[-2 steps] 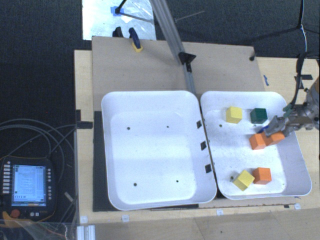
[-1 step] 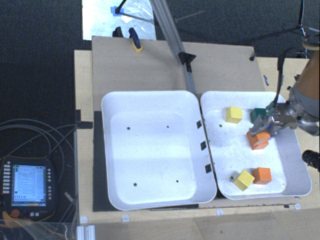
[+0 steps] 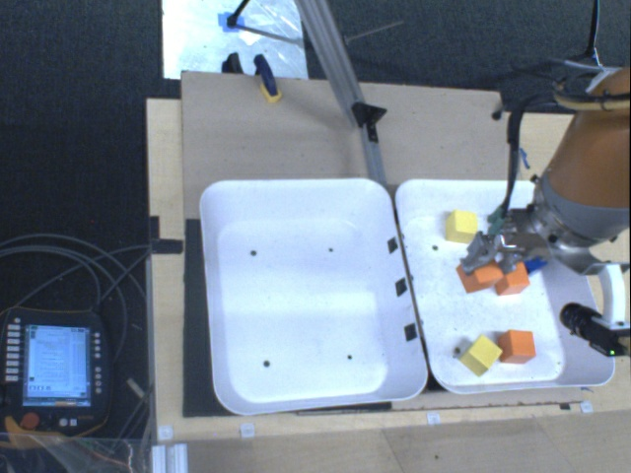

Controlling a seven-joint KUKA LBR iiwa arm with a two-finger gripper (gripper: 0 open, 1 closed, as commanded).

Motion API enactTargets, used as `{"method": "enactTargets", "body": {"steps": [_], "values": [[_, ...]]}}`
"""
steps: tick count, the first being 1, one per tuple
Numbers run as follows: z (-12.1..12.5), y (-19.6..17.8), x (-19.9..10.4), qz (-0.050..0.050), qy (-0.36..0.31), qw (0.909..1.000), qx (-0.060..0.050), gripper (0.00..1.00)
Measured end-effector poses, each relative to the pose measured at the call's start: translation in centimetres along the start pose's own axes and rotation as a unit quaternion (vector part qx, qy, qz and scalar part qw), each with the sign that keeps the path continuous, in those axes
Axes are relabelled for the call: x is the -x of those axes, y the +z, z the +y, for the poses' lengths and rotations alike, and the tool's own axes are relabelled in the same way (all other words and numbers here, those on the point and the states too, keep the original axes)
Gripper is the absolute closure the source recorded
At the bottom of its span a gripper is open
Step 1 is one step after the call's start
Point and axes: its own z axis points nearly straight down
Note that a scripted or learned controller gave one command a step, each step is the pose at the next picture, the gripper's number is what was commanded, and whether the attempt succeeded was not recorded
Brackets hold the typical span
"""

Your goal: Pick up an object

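The right bin (image 3: 434,353) holds several blocks. A yellow block (image 3: 460,227) lies near its back. Two orange blocks (image 3: 480,279) (image 3: 512,282) lie side by side in the middle, with a bit of blue (image 3: 535,263) showing behind them. Near the front sit a yellow block (image 3: 481,355) and an orange block (image 3: 517,346), touching. My gripper (image 3: 487,254) reaches in from the right and hangs low, right over the left orange block of the middle pair. Its fingers blur into the block, so their stance is unclear.
The left bin (image 3: 296,294) stands beside the right one, with black clips along the shared rim. A grey pole (image 3: 335,57) slants over the bench's back. A teach pendant (image 3: 54,368) with cables lies on the floor at left.
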Motion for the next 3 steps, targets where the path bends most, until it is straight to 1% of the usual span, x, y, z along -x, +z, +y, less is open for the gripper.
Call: {"method": "enactTargets", "body": {"steps": [1, 2, 3], "values": [[0.3, 1.0, -4.3, 0.000, 0.000, 1.0000, 0.000, 1.00], [1.3, 1.1, -9.4, 0.000, 0.000, 1.0000, 0.000, 1.00], [1.6, 2.7, -14.6, 0.000, 0.000, 1.0000, -0.001, 1.00]]}}
